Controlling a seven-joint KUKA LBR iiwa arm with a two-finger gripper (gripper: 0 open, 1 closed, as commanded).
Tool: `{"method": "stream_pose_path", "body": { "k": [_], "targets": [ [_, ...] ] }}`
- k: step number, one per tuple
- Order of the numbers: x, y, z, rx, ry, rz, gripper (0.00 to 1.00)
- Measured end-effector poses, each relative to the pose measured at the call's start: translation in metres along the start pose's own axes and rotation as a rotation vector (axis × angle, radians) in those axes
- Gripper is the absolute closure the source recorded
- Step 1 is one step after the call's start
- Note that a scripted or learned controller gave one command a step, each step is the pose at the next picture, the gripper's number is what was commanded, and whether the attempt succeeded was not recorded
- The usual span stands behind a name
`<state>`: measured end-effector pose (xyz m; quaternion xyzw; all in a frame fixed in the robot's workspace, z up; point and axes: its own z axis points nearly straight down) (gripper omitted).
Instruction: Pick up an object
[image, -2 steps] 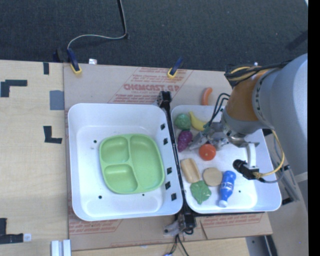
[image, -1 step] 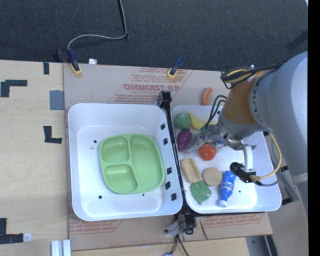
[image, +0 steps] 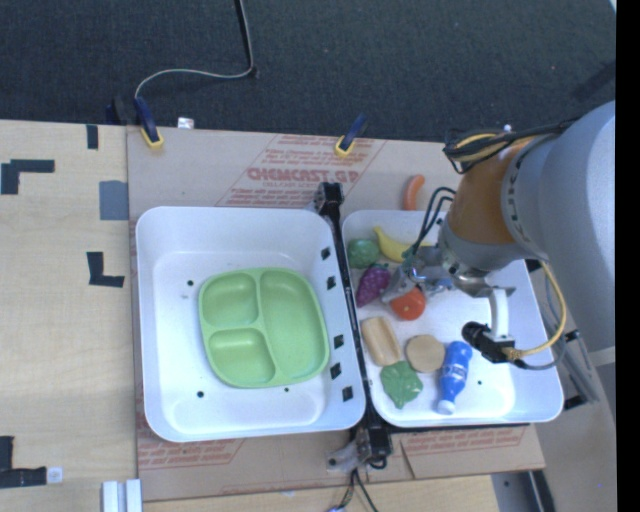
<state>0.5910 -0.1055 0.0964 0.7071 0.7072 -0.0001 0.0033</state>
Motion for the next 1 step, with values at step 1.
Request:
{"method": "stream_pose_path", "body": {
  "k": [1],
  "targets": [
    [0.0489, -0.0281, -0.0889, 0.003, 0.005, -0.002, 1.0]
  ]
}}
